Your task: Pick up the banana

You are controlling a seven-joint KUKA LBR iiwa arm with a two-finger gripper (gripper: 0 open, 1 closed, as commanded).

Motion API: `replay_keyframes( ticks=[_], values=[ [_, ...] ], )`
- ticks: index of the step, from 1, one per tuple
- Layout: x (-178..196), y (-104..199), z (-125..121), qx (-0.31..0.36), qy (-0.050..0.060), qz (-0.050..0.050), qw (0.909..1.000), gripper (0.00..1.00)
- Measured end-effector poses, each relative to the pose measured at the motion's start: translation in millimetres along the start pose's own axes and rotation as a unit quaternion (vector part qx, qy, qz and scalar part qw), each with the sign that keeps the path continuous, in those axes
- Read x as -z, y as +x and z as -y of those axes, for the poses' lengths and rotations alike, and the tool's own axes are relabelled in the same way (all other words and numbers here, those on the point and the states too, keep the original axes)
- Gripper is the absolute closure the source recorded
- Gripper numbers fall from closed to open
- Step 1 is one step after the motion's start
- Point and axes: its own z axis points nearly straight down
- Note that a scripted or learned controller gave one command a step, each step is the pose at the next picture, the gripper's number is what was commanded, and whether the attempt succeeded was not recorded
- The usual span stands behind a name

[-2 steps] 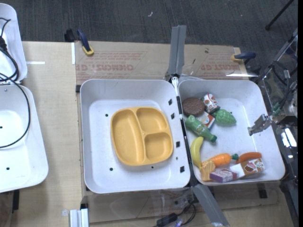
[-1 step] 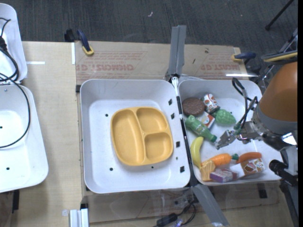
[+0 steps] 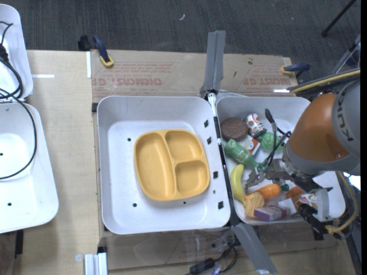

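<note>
Two white bins sit side by side. The left bin point(image 3: 109, 171) holds a yellow divided plate point(image 3: 172, 164). The banana point(image 3: 238, 181) lies along the right bin's point(image 3: 298, 103) left wall, crowded by a green bottle point(image 3: 239, 152), a brown disc point(image 3: 234, 129) and a carrot point(image 3: 269, 190). The gripper point(image 3: 256, 179) is just beside the banana; how its jaws stand cannot be told.

Floor point(image 3: 172, 10): dark grey carpet along the top. Tabletop point(image 3: 63, 73): pale wood, with a printed cardboard sheet point(image 3: 155, 73) lying flat on it. Blue clamps point(image 3: 103, 53) grip its far edge. White tubs point(image 3: 23, 171) at left, black cable point(image 3: 17, 85) looped across them. Lighting even.
</note>
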Motion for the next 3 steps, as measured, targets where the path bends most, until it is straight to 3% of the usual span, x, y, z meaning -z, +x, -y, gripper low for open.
replay_keyframes(
  ticks=[3],
  values=[
    [-0.1,-0.2,0.1,0.000,0.000,0.000,1.0000,0.00]
  ],
)
